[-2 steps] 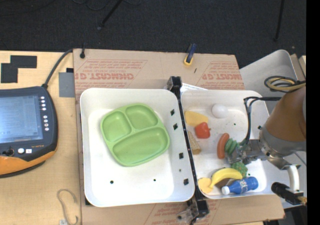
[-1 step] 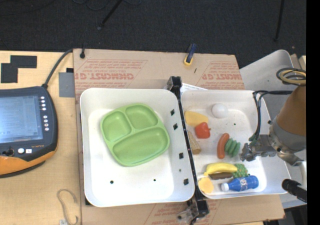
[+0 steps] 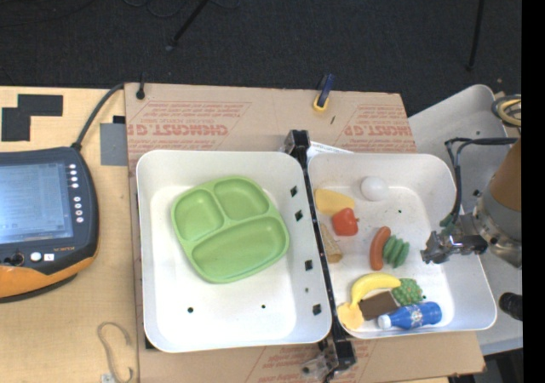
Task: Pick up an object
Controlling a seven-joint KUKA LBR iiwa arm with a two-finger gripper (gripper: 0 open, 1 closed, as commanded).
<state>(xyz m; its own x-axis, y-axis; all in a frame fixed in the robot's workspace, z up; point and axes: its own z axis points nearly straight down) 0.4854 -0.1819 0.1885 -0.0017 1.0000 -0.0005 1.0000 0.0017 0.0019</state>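
Nearest you, along the front edge of the right bin, you see a blue bottle lying on its side, touching a brown block and a yellow banana that curves over it. A bumpy green piece sits just behind the bottle.

Move back a little and you find a red sausage lying beside a ribbed green item, nearly touching. To their right, the gripper hangs over the right wall of that bin, apart from every object; you cannot tell how its jaws stand, since they show as a dark cluster at this angle. Above it you see the grey wrist and the orange band.

Further back lie a red pepper-like piece touching a yellow wedge, with a tan piece against the divider, and a white ball near the bin's far wall.

In the left bin a green divided plate lies flat. At the far left you see a teach pendant on the bench. Beyond the bins, a blue-and-yellow clamp sits at the cardboard's back edge.
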